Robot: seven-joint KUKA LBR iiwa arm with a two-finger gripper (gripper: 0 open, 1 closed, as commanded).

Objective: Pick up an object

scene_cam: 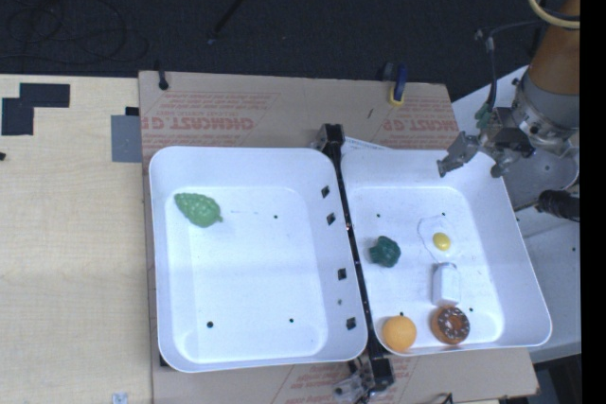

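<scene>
Both bins are plain white, the left bin (180,317) and the right bin (516,298) alike, with a few small dark dots on their floors. In the left one lies a pale green, bumpy lump (198,209). The right one has a darker green piece (384,251), a fried egg (438,237) in white with a yellow yolk, a white block (445,283), an orange ball (399,333), and a brown doughnut (451,324) with what look like coloured sprinkles. The cardboard (284,114) beneath is tan with red lettering. The arm (554,61) shows orange above grey.
</scene>
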